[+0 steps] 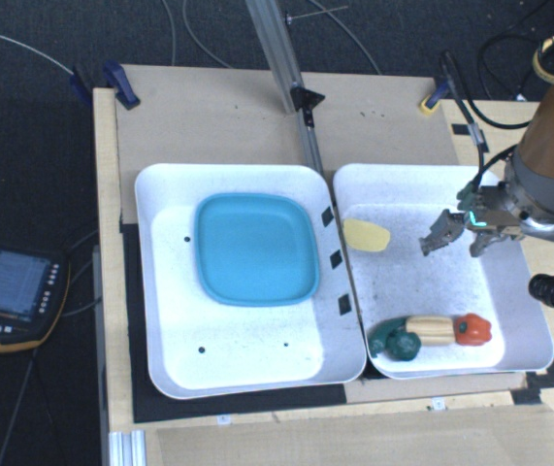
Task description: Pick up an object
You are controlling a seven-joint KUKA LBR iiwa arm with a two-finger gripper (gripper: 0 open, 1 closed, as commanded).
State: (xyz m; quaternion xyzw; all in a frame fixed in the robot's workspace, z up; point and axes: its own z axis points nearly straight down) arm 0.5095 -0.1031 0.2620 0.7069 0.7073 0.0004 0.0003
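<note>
My gripper (459, 240) hangs over the right part of the right bin (509, 352), fingers spread open with nothing between them. A pale yellow flat piece (366, 235) lies at the bin's upper left, well to the left of the gripper. Along the bin's front edge lie three things in a row: a dark green lump (395, 341), a tan cylinder (430, 330) and a red piece (472, 329). They sit below the gripper, apart from it.
The left bin (160, 250) holds a blue square plate (256, 249). A metal pole (275, 37) slants down toward the gap between the bins. A handheld control pad (5, 289) lies on the floor at far left. Cables loop across the dark floor behind the bench.
</note>
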